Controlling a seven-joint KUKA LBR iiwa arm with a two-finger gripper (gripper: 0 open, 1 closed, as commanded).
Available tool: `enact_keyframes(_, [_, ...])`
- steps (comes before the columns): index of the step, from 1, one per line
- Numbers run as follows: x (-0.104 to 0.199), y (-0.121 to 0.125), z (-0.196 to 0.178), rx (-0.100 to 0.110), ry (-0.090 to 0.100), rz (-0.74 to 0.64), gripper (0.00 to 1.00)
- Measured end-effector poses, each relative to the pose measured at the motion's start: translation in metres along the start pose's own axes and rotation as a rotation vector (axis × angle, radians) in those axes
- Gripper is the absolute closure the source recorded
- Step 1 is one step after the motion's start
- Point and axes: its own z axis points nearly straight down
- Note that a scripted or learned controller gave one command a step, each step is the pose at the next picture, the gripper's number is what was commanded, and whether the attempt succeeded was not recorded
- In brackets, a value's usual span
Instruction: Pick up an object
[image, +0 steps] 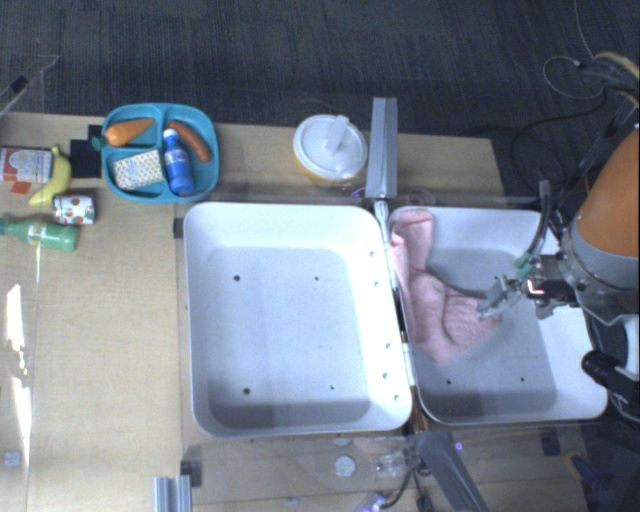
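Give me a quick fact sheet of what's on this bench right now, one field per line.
Arm: grey with orange band, reaching in from the right
Gripper: low over the right bin, at the pink cloth's edge
Pink cloth: crumpled along the right bin's left wall
Left bin: white, beside the right bin
Blue tray: on the bench top left, holding toy food
White lid: behind the bins

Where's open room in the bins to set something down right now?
The left bin has bare floor wall to wall. In the right bin, the near floor below the pink cloth is bare; along the divider it is crowded with cloth and the gripper.
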Motion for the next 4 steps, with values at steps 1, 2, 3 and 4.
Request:
enact_keyframes(1, [0.001, 0.063, 0.102, 0.001, 0.000, -0.080, 0.00])
enact_keyframes(2, [-0.013, 0.102, 0.164, -0.014, -0.002, -0.171, 0.00])
enact_keyframes(3, [0.002, 0.135, 0.164, -0.014, -0.005, -0.307, 0.00])
enact_keyframes(4, [-0.013, 0.105, 0.164, -0.015, -0.004, -0.355, 0.00])
